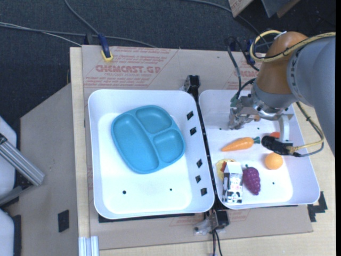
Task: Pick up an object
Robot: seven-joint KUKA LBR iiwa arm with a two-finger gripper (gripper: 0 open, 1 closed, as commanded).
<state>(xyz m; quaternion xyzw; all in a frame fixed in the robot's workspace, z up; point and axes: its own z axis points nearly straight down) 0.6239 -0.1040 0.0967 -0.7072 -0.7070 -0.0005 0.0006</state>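
Both bins, the left bin and the right bin, look like smooth white plastic with a faint sheen. The blue tray is matt plastic, moulded into sections. The carrot, orange and purple grapes have the even, slightly glossy look of plastic toys. The counter is pale board under a printed film (red lettering shows on it). The arm has a smooth grey shell and a glossy orange band; the hand is dull metal.

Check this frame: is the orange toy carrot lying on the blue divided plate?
No. The orange toy carrot lies in the right white bin; the blue divided plate sits in the left one.
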